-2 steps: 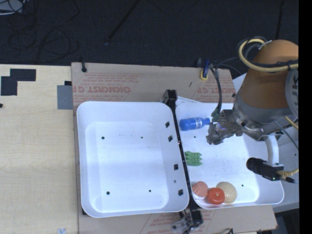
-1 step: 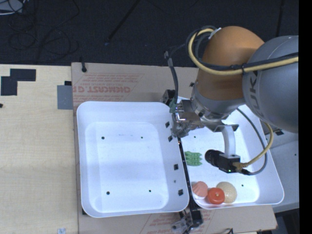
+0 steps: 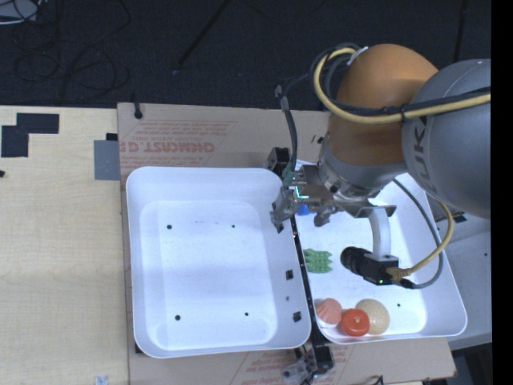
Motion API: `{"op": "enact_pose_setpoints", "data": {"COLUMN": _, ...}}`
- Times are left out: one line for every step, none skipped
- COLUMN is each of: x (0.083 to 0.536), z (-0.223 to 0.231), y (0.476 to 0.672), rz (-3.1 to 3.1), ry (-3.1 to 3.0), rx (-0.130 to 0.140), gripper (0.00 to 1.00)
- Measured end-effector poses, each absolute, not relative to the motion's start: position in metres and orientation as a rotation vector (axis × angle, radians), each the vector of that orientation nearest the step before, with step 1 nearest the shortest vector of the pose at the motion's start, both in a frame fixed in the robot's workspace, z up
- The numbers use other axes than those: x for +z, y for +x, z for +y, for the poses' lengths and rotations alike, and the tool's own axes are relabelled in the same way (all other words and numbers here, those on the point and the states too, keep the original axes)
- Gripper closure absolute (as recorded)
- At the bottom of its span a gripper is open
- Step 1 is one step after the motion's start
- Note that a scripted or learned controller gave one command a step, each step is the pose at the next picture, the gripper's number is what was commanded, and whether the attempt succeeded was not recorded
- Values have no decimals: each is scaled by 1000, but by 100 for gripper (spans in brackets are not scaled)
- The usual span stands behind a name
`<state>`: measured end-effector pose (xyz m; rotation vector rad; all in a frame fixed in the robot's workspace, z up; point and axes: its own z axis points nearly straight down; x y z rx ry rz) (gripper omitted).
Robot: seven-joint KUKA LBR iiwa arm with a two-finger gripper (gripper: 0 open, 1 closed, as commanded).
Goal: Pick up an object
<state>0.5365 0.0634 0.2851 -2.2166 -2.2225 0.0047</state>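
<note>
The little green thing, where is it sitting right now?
In the camera view, the green object lies in the right bin, close to its left wall, below the tool and above the red object.

Cardboard sheet (image 3: 200, 139) under the bins, along its far edge: red print, upside down, reads roughly "CHEMCAST G.P."; the smaller lines beneath are illegible.
</note>
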Motion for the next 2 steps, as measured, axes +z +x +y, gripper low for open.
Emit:
{"op": "enact_pose_setpoints", "data": {"x": 330, "z": 46, "y": 493, "rz": -2217, "ry": -2225, "rx": 0, "gripper": 0}}
{"op": "enact_pose_setpoints", "data": {"x": 322, "z": -50, "y": 475, "rz": -2209, "ry": -2232, "rx": 7, "gripper": 0}}
